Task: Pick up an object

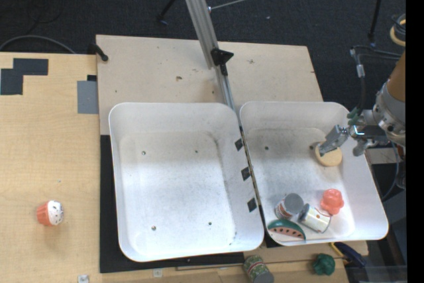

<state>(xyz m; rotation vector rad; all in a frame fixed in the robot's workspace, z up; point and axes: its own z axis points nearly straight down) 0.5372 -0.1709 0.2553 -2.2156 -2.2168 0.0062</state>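
The gripper [331,144] reaches in from the right over the right bin [291,117], low above the bin's right-hand part, about midway between its far and near rims. Its metal fingers [333,140] point leftward and downward at a round tan object [329,156], which lies on the bin floor directly below and touching, or very nearly touching, the fingertips. Whether the fingers are spread or drawn together cannot be told at this angle, and the tan object is not clearly seen between them, so no hold can be claimed.

Nearer in the same bin, in its near right corner, a small group of objects lies close together: a red-orange piece [332,200], a grey round can-like item [290,205], a white cylinder [317,220] just beside it, and a watermelon-slice toy [286,230] resting against the near rim. These are well apart from the gripper.

The left bin [173,117] sits beside the right one, their rims touching along the middle. On the wooden surface [40,142] to the far left lies a small orange and white object [50,213]. Just beyond the near rim of the right bin sit a green object [324,264] and a dark can [255,267].
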